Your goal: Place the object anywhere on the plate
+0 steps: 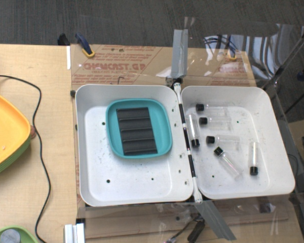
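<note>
A teal square plate (139, 129) with a dark ribbed insert sits in the left white bin (126, 181), toward its back. Several clear plastic tubes with black caps lie scattered in the right white bin (273, 181). One tube (193, 130) rests along the bin's left wall, another (253, 159) lies near the right side, and a third (225, 160) lies slantwise in the middle.
Yellow and green plates (5, 135) are stacked on the wooden bench at the left, with a black cable (40, 135) running beside them. A cardboard sheet (121, 65) lies behind the bins. A grey post (179, 54) stands at the bins' back joint.
</note>
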Motion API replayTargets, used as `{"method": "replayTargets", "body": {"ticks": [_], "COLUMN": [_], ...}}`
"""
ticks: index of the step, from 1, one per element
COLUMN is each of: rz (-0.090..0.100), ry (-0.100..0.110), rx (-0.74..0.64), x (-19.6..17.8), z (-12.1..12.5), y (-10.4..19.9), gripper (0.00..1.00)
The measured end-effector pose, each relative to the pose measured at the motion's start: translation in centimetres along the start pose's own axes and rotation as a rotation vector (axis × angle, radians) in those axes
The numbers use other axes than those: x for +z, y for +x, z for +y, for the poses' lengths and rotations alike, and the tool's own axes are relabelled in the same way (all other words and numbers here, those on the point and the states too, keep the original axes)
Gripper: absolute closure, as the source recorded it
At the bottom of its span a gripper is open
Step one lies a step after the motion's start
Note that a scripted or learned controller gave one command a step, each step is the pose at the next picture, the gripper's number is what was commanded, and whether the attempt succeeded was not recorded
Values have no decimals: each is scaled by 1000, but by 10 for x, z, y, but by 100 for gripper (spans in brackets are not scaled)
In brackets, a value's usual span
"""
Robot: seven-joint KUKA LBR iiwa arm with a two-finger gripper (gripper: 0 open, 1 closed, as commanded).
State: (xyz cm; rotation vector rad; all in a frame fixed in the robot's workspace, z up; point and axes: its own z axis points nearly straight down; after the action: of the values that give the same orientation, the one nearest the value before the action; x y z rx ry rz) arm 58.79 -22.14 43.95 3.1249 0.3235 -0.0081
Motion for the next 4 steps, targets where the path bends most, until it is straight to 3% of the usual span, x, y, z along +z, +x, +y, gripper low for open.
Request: {"method": "replayTargets", "body": {"ticks": [2, 4], "rz": [0, 1], "ry": [1, 1], "rx": [1, 0], "x": [0, 0], "z": [10, 13], "y": [48, 63], "gripper": [0, 0]}}
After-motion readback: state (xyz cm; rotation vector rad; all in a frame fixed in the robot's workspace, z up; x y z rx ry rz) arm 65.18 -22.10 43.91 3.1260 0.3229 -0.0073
